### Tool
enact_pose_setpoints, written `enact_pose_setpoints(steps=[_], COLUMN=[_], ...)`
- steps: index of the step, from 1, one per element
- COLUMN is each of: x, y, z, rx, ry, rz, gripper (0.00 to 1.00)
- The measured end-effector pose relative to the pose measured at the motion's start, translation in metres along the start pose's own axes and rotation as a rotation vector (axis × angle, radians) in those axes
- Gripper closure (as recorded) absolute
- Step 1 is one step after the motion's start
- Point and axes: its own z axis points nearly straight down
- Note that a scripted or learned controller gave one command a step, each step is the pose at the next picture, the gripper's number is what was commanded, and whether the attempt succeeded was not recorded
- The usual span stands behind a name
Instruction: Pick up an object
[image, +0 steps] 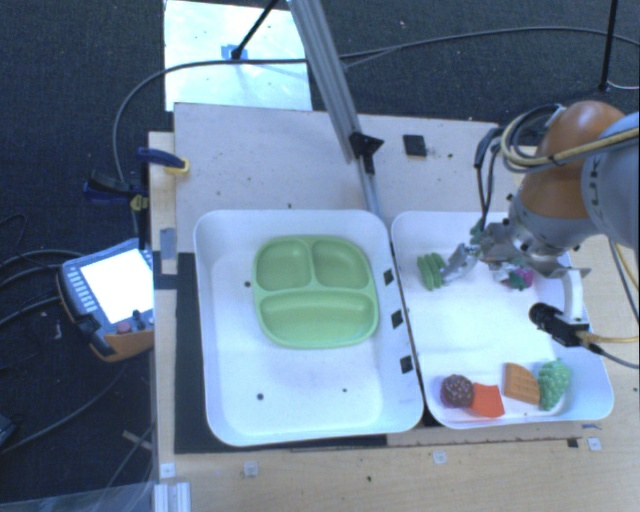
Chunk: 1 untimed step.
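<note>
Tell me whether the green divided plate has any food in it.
Empty. All three compartments of the green divided plate show bare green plastic; the toy food pieces lie in the right bin.

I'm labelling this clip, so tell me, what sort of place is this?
Probably a robotics lab test bench. A grey robot arm reaches over two white bins, toy food such as a broccoli piece lies in one, and a teach pendant and loose cables lie on the dark floor.

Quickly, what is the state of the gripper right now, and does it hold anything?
Gripper: low in the right bin, beside the green object; open or closed cannot be told, and no hold is visible.
</note>
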Motion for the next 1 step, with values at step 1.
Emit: enact_pose_setpoints(steps=[1], x=[0.0017], y=[-0.0028], z=[0.0628], rx=[0.002], ry=[0.0], rz=[0.004], gripper=[0.0])
